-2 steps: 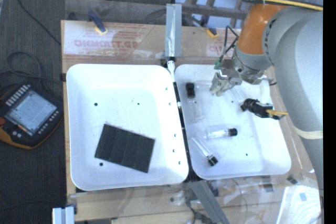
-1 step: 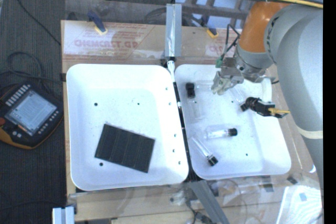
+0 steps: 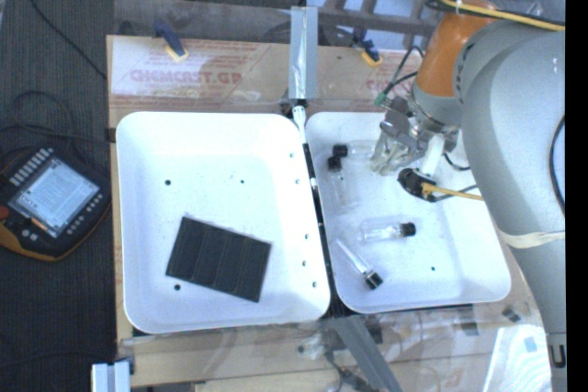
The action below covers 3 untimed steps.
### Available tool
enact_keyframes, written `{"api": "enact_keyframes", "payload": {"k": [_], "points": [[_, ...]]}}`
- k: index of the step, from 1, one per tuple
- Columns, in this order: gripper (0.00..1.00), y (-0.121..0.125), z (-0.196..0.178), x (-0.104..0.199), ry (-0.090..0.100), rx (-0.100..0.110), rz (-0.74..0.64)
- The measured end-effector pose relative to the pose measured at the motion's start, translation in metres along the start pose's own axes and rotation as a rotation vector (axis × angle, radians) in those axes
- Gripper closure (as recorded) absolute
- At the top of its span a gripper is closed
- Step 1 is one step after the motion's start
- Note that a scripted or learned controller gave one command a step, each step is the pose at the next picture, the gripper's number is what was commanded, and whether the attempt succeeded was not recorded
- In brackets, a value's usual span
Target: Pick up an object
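I've got the gripper hanging over the right bin, fingers spread and empty, since the small vials are here.

Clearance, both bins

Left bin: I see open floor apart from the dark panel low in it. Right bin: vials clutter the middle; the arm crowds its upper right; lower right corner open.

Flat slab lay in the left bin, three vials lay in the right bin, gripper hung over that bin's far part.
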State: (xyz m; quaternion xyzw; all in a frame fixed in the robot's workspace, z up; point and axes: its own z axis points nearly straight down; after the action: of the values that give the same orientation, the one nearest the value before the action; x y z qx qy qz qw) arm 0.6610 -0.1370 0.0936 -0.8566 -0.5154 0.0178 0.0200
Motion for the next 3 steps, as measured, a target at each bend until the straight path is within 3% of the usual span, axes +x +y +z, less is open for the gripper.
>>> {"api": "enact_keyframes", "payload": {"k": [1,2,3], "points": [[1.0,-0.005,0.001,0.01,0.002,-0.009,0.492],[1.0,0.007,0.001,-0.025,0.018,-0.034,0.568],[1.0,0.007,-0.051,-0.033,0.024,-0.046,0.685]]}}
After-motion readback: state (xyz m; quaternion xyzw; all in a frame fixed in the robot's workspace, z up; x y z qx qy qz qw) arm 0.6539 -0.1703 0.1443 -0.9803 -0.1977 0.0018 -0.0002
